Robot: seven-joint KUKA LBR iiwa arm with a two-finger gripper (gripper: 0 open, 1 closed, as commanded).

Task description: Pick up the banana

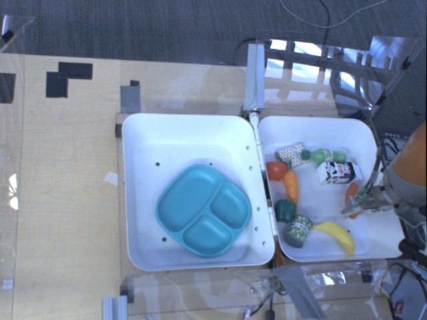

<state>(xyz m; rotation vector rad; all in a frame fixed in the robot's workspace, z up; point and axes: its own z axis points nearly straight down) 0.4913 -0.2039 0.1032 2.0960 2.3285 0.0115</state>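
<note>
— What did we see of the gripper (355, 207) in the camera view?

— We saw it at the right edge of the right bin (373, 135), reaching in from the arm (408, 172) on that side. Its thin fingers pointed left and lay over a small orange piece near the bin's right wall. We could not tell how far apart they stood, nor whether they gripped that piece or merely crossed it.

— And the banana (337, 235)?

— We found it lying flat near the front edge of the right bin, toward its front right corner, just beside a small round can (297, 230). It lay near the gripper but apart from it, with nothing touching it.

— What else did we note?

— A carrot (290, 186), a green pepper (285, 210) and a milk carton (337, 172) shared that bin. The left bin (137, 179) carried a blue divided plate (203, 210).
</note>
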